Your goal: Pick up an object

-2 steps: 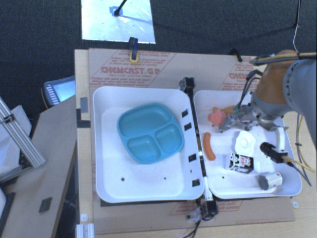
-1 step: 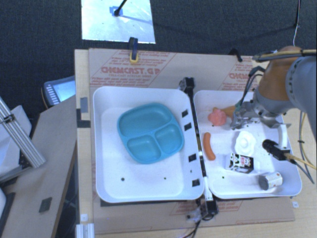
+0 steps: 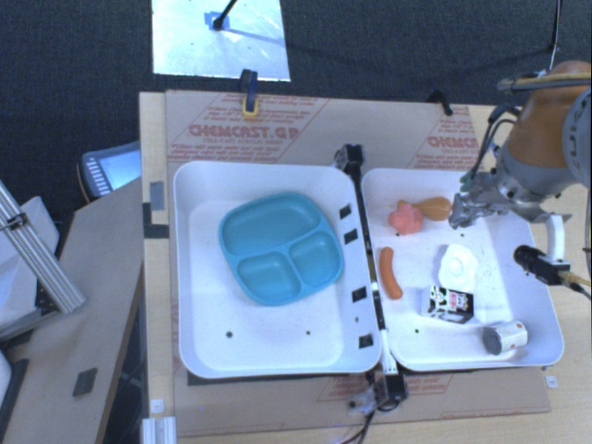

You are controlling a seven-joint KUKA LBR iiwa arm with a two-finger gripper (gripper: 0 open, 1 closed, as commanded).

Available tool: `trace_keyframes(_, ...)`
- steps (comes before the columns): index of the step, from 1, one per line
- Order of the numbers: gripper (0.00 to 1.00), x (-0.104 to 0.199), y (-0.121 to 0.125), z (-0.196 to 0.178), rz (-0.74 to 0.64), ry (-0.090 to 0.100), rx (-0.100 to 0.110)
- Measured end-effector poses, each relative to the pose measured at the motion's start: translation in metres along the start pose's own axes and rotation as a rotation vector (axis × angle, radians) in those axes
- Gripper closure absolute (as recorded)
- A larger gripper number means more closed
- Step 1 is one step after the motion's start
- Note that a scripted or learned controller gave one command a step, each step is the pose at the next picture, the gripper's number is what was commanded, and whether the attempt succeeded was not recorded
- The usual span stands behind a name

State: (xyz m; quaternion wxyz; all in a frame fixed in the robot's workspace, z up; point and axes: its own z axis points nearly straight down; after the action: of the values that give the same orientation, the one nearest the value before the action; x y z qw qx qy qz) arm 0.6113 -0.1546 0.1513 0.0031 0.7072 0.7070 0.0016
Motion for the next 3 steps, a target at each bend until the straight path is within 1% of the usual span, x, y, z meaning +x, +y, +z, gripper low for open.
trace_keyframes(1,1.0,-0.004,0.01,-0.061,-0.004,0.0,-0.002)
trace_keyframes(2,1.0,-0.004,0.011,-0.088,-0.005,0.001,0.002)
trace_keyframes(3,1.0,0.051,-0.015,-0.085,-0.009,0.004,0.007)
